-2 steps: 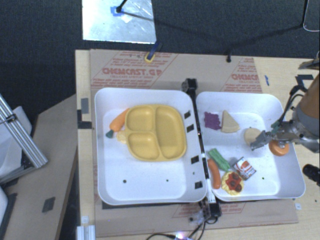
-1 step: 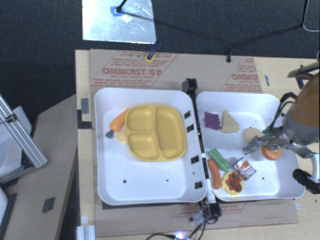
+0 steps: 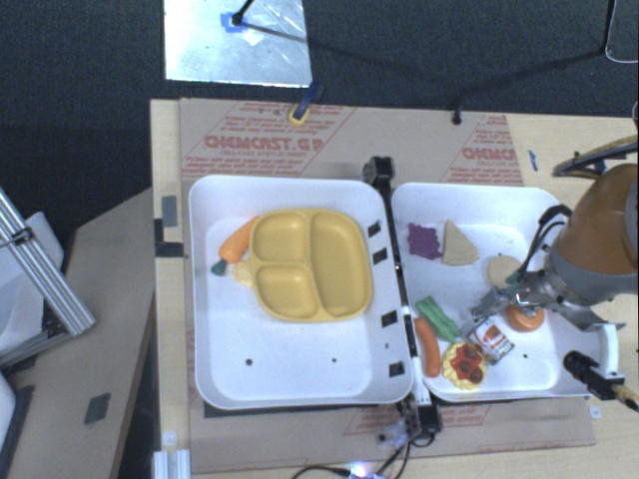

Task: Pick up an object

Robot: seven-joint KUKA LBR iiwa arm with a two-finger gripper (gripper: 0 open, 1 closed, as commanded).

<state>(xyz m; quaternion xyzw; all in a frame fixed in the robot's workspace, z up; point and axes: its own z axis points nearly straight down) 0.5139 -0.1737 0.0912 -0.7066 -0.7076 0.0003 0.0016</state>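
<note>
end effector (image 3: 496, 317) | right bin (image 3: 479, 200) | on small can (image 3: 491, 338) | finger spread: cannot tell

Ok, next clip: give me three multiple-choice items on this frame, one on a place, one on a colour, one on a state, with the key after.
1. Where does the carrot lie?
A. in the left bin, touching the yellow tray's left edge
B. in the right bin
C. on the bench outside both bins

2. What colour is the grape cluster in the right bin?
A. red
B. purple
C. green

3. How do the compartments of the yellow tray stand?
A. each holds a toy
B. one holds the carrot
C. all bare

Key: 1 A, the carrot rests against the tray's left rim inside the left bin. 2 B, the cluster is purple. 3 C, plain yellow shows in every compartment.
</note>
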